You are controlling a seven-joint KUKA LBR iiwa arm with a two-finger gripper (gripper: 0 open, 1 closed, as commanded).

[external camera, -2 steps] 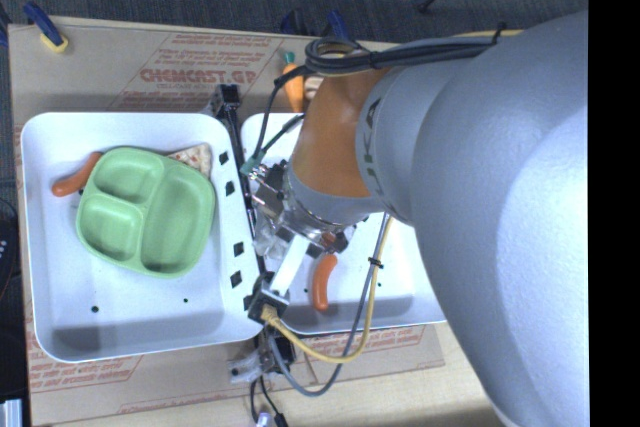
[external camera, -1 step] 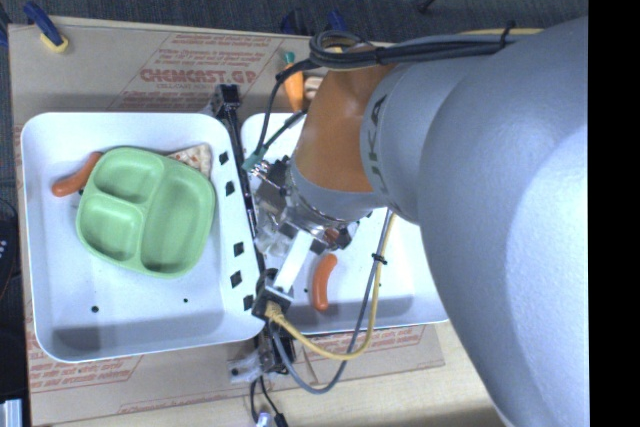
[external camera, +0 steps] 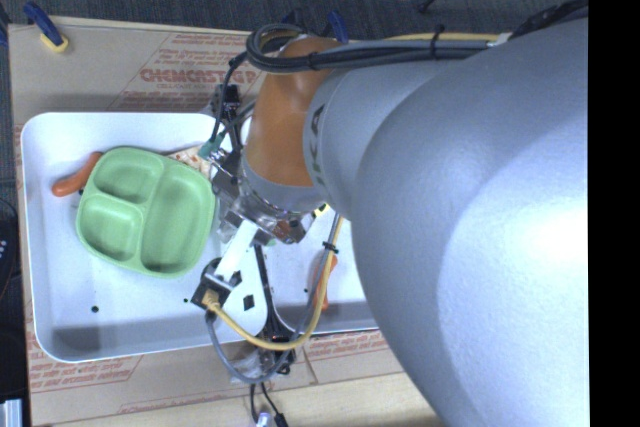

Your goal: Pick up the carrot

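Grey arm [external camera: 470, 215] housing sits closest to the lens, bulking over the right half of the scene and reaching in toward the middle, with its orange band [external camera: 285, 130] just above the wrist.

At far left, a blue clamp [external camera: 45, 27] grips the corner of a sheet of brown cardboard [external camera: 180, 65] printed in red, which lies under the white bin [external camera: 30, 235]. Inside the bin, near its left wall, lies the carrot [external camera: 72, 181] — a short orange length resting on the bin floor, slanting up to the right. Its right end meets the upper-left rim of a green plate [external camera: 145, 210]; whether it runs on beneath that rim cannot be told. The plate is pale green with rounded corners and three compartments, two smaller ones on its left and a larger one on its right, and it lies flat in the bin's left half.

Just right of the plate, close to its right edge, the gripper [external camera: 265, 220] hangs under the wrist over the bin's middle, well apart from the carrot. The wrist covers it from above — how far open it is cannot be told, and nothing is seen in its hold. A few dark specks [external camera: 95, 308] dot the bin floor below the plate.
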